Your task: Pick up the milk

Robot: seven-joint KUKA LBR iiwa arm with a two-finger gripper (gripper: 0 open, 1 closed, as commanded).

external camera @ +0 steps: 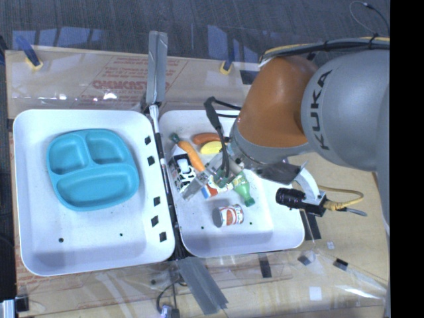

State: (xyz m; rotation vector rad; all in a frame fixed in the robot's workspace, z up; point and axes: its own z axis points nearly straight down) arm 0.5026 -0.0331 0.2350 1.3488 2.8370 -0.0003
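Note:
The milk is a small white carton with black patches. It lies near the left wall of the right bin. My gripper hangs low over that bin, just right of the milk and close to touching it. The arm's orange band and grey wrist cover the bin's back right part. Whether the carton is between the gripper's tips is not visible.
An orange carrot, a yellow item and a red-orange item lie behind the milk. A green bottle and a red can sit nearer the front. The left bin holds a blue divided plate.

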